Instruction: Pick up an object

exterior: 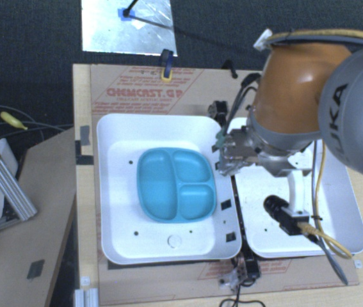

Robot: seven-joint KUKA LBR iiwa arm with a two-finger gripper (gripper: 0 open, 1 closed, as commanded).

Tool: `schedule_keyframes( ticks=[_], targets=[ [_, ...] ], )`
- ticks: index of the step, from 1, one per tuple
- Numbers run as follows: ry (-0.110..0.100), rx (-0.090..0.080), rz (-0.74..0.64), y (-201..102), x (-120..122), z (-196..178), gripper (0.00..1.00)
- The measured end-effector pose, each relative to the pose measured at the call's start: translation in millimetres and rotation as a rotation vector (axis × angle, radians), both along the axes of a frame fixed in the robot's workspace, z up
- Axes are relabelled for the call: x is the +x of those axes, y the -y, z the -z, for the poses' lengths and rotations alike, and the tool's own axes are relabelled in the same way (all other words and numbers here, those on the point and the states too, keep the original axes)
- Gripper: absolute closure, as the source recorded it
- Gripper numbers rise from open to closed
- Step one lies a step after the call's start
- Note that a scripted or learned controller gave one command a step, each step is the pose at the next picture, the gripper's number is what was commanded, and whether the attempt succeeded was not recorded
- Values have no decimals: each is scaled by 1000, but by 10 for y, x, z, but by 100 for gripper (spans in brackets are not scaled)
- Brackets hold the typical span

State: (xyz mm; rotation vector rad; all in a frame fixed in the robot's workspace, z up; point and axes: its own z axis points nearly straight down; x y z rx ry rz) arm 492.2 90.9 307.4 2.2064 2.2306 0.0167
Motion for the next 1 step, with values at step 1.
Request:
schedule_keyframes(
  ticks=[1],
  targets=[
    [4,-2,8,292,-48,-1098,100]
  ],
)
